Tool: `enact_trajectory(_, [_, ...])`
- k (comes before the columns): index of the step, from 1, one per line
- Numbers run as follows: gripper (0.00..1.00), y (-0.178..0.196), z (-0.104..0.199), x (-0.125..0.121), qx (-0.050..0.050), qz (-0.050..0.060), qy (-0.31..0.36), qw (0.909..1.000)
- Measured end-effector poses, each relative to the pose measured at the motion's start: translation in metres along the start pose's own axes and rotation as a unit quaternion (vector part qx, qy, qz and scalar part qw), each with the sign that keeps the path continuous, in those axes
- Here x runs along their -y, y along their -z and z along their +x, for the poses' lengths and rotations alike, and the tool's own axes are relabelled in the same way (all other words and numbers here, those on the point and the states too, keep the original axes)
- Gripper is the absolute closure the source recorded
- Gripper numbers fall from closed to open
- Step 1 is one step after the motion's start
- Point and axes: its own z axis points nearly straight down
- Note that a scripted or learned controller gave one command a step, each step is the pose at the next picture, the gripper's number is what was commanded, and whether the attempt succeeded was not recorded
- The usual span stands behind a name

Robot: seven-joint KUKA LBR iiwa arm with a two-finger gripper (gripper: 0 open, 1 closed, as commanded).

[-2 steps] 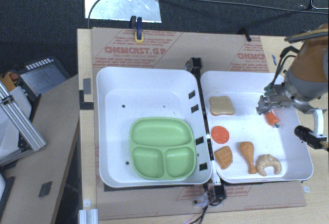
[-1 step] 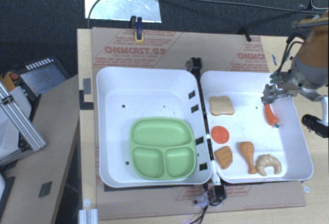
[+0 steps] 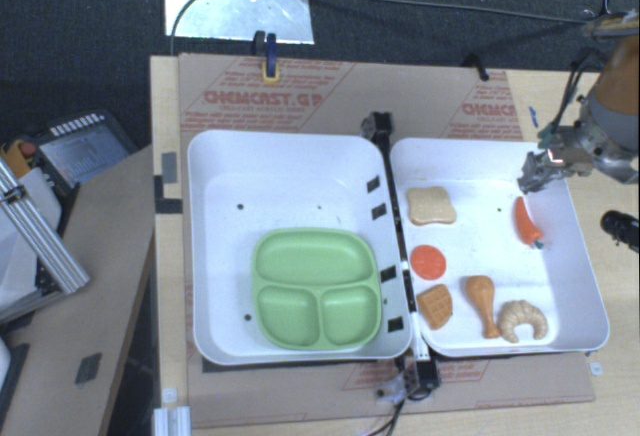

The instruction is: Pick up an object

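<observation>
**Desk:** Where's your arm right now?

**Me:** I've got the gripper [image 3: 538, 170] over the far right rim of the right bin [image 3: 590, 299], near its back corner. From my camera I can't tell how its fingers stand; that end is a blur of grey and a bit of pink glare.

**Desk:** Anything in it?

**Me:** I see nothing between the fingers. The nearest piece is the orange carrot [image 3: 527, 222], lying on the bin floor just below the gripper, close to the right wall, apart from it.

**Desk:** And the other pieces?

**Me:** All toy food in that same bin. A slice of bread [image 3: 431, 206] sits toward the back left. A round tomato slice [image 3: 428, 262] lies in front of it, with a waffle-like cracker [image 3: 435, 306] just in front of that. A drumstick [image 3: 482, 303] lies mid-floor, and a croissant [image 3: 523, 320] is just beside it at the front right.

**Desk:** Left bin?

**Me:** The left bin [image 3: 215, 224] holds a green divided plate [image 3: 316, 286], sitting toward the front.
</observation>
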Motion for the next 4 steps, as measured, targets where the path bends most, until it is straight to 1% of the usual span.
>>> enact_trajectory(1, [1.00,-0.003,0.039,0.017,0.000,0.002,0.000,1.0000])
enact_trajectory(3, [1.00,0.010,0.132,0.037,-0.001,0.001,0.001,1.0000])
enact_trajectory(4, [1.00,-0.005,0.180,0.054,-0.001,0.001,0.001,1.0000])
